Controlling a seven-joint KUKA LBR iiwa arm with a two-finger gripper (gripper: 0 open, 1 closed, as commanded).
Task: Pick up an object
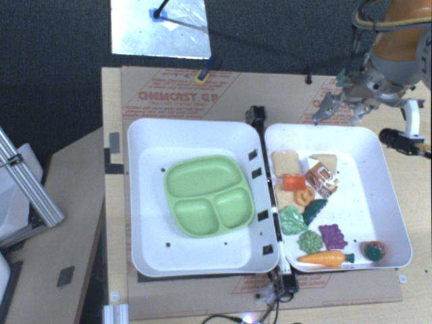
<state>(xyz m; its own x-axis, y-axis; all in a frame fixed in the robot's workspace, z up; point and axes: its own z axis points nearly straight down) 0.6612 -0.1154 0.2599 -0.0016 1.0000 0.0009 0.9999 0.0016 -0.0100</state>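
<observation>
Look at the top right and you see the grey arm with its orange band (pixel 405 9). Its two-finger gripper (pixel 343 108) hangs above the back edge of the right white bin (pixel 381 181). You cannot tell from here how its grasping end stands, and you see nothing held in it. It is well apart from all the toys.

The toys lie in the left half of that right bin. Nearest the gripper you find a pale slice of toy bread (pixel 285 162) and a tan wedge (pixel 325 160). Just in front of them sit a small red block (pixel 293 181) and a little brown and white box (pixel 321 179). An orange pretzel-like ring (pixel 304 196) lies just beside the red block. Further forward you see a green leaf (pixel 291 220), a dark teal piece (pixel 315 210), a small green broccoli head (pixel 310 240) and a bunch of purple grapes (pixel 332 235). Along the front wall lies an orange carrot with a green tip (pixel 326 258). In the front right corner sits a small round red and green toy (pixel 373 250).

The left white bin (pixel 145 181) holds a light green plastic tray with three sections (pixel 209 196). Both bins rest on a brown cardboard sheet with red letters (pixel 179 94).
</observation>
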